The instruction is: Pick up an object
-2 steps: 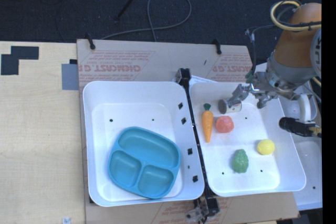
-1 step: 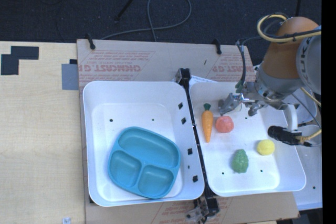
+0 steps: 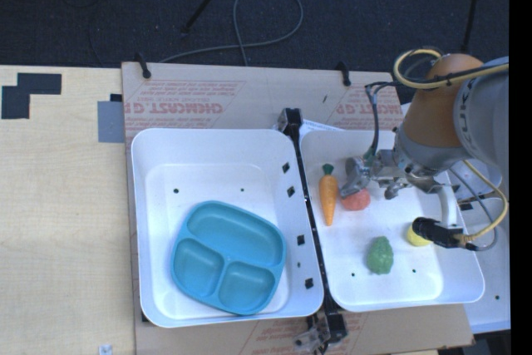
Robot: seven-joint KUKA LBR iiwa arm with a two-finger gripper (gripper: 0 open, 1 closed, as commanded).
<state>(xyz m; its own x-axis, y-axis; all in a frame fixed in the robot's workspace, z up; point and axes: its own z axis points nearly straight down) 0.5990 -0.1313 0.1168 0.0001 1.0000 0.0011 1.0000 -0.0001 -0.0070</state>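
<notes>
Nearest, in the bin away from the arm [image 3: 150, 179]: blue divided plate [image 3: 226, 258], lying flat. In the bin on the arm's side [image 3: 465, 287]: green lumpy item [image 3: 380, 255] sitting toward the near wall, and a small yellow item [image 3: 412, 238], partly hidden, sitting just beyond it. Farther in: red rounded item [image 3: 357, 201] lying just beside an orange carrot [image 3: 328, 197]. Claw [image 3: 357, 177] hovering directly over the red rounded item; whether it is apart or together cannot be told.

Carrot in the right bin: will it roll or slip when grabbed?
The carrot looks round and tapered, so a nudge probably rolls it in an arc. Its smooth-looking toy surface may slip toward the thin end.
</notes>
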